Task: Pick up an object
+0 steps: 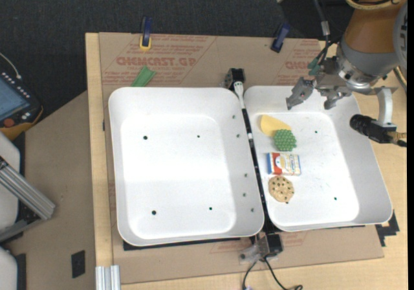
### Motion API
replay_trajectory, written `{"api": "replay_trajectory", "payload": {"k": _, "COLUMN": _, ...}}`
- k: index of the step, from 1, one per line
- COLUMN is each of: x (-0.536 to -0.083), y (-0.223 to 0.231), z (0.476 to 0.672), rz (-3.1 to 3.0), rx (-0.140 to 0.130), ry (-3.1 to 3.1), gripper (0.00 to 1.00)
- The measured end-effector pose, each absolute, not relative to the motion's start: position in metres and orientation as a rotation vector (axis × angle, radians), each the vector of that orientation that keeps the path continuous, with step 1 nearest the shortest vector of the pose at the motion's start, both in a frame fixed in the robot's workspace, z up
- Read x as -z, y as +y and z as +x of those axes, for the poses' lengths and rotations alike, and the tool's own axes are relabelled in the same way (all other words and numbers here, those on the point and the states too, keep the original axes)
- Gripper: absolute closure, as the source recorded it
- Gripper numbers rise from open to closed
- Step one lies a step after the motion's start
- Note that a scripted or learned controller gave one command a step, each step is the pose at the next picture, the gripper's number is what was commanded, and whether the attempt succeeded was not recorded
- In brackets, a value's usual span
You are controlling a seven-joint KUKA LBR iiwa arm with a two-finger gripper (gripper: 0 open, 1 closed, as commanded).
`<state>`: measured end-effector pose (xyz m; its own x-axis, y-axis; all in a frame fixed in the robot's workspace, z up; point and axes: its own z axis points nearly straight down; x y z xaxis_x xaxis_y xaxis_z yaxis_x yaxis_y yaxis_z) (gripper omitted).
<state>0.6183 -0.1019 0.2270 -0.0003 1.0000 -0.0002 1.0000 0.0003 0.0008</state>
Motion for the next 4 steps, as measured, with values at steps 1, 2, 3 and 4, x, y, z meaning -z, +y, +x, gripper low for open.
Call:
{"api": "replay_trajectory", "payload": {"k": 1, "x": -0.238, "y": -0.102, "z": 0.619, "rz": 2.218, "rx": -0.004, "ry": 2.22, "gripper": 1.0}}
{"api": "replay_trajectory", "payload": {"k": 2, "x": -0.222, "y": -0.06, "z": 0.573, "rz": 2.223, "rx": 0.004, "ry": 2.229, "gripper": 1.0}}
{"api": "replay_trajectory", "payload": {"k": 3, "x": -0.262, "y": 0.031, "z": 0.557, "rz": 2.209, "rx": -0.006, "ry": 2.23, "gripper": 1.0}}
{"api": "replay_trajectory", "payload": {"k": 4, "x": -0.302, "y": 0.039, "z": 0.497, "rz": 2.22, "rx": -0.001, "ry": 2.226, "gripper": 1.0}}
